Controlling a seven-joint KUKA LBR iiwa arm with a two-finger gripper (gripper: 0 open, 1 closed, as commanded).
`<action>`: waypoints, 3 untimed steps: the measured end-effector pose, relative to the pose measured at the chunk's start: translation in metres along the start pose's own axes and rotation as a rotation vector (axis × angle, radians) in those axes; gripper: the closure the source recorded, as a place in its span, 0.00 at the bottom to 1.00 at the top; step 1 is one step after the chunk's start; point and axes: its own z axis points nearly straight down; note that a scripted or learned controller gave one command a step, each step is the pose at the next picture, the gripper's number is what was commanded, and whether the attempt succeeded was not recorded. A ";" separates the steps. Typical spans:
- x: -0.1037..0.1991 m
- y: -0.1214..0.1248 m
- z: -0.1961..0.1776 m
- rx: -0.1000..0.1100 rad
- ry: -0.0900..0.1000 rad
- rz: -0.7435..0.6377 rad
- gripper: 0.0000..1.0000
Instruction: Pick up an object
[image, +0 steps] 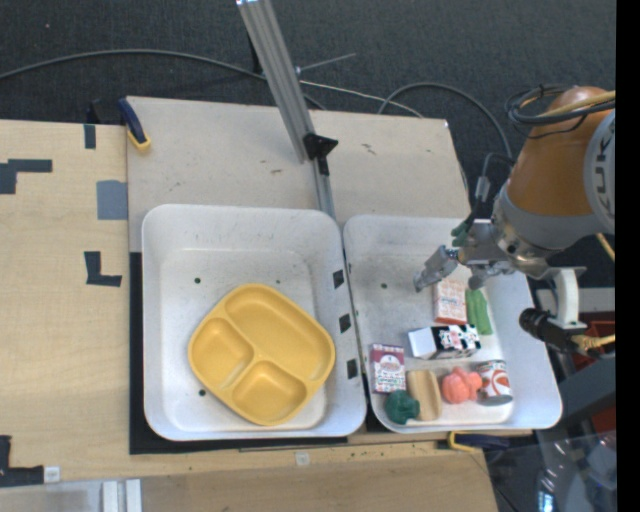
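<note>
My gripper hangs over the upper part of the right bin, open, with nothing between its fingers. Just below it lie a pink-and-white packet and a long green piece. Further toward the front are a black-and-white box, a dark red box, a tan stick, a small green lump, an orange-red round object and a red-and-white can.
A yellow divided plate lies in the left bin. A slanted metal pole ends at the bins' shared back edge. The right bin's left half is bare white floor.
</note>
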 end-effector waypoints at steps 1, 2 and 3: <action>-0.001 -0.003 0.065 0.003 0.001 0.001 0.00; -0.009 -0.001 0.116 0.002 0.000 0.001 0.00; -0.008 0.000 0.103 -0.002 0.001 -0.002 1.00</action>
